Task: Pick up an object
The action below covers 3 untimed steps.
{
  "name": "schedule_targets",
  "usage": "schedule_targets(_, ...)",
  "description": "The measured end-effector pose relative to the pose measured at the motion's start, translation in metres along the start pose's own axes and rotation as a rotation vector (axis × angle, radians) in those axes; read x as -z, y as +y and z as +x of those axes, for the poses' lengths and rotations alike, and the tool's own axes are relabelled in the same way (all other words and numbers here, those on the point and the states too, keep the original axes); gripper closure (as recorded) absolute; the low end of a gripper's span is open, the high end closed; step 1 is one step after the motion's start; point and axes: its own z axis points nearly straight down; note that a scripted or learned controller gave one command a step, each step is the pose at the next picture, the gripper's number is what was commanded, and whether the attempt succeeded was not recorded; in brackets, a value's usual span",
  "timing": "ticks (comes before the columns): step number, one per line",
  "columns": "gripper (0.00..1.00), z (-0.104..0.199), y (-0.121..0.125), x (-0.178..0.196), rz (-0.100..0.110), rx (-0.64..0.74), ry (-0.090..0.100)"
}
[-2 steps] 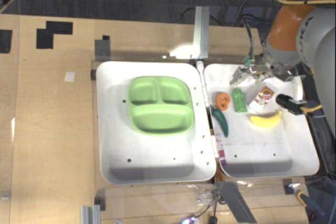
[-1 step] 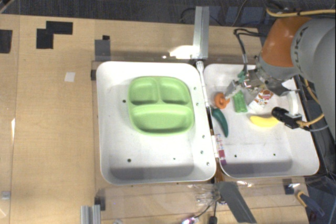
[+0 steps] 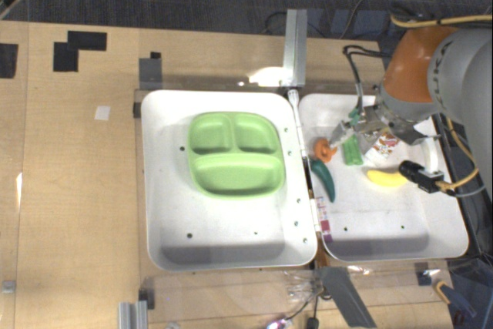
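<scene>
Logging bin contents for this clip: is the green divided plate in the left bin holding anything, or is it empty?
Empty. The green divided plate lies flat in the left bin, and all three of its compartments show bare green.

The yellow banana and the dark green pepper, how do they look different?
The small yellow banana is bright and lies nearly level across the picture; the long dark green pepper is darker and slants down along the bin's left wall. The banana lies farther right, by the arm. Both rest in the right white bin.
</scene>
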Motion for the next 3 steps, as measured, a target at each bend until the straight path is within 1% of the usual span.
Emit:
schedule_targets(1, 0.0, -0.004, 0.017, 0.072, 0.019, -0.105, 0.005)
schedule_targets(2, 0.0, -0.007, 0.018, -0.007, 0.016, -0.142, 0.003)
schedule_targets(3, 1.0, -0.006, 0.022, 0.007, 0.007, -0.136, 0.003)
